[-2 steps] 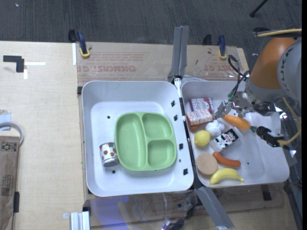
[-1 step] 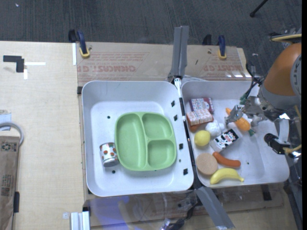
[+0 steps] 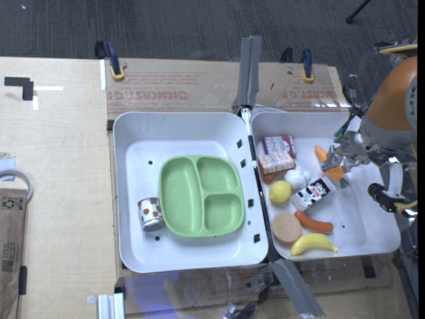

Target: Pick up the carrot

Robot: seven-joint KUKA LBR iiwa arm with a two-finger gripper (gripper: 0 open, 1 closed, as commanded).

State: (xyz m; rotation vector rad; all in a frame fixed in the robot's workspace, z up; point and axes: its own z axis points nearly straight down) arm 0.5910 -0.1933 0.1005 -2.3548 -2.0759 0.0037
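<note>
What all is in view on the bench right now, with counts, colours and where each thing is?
Bins: 2, white, side by side.
Divided plate: 1, green, left bin.
Can: 1, white with red spots, left of the plate.
Carrot: 1, orange, right bin, at the claw.
Box: 1, pink, right bin, top left.
Lemon: 1, yellow, below the box.
Carton: 1, black and white, mid right bin.
Sausage: 1, red-orange, below the carton.
Round biscuit: 1, tan, beside the sausage.
Banana: 1, yellow, front of right bin.
Clamps: 2, blue and yellow, back edge.
Arm: 1, grey and orange, right.
Claw: 1, over the carrot.
</note>
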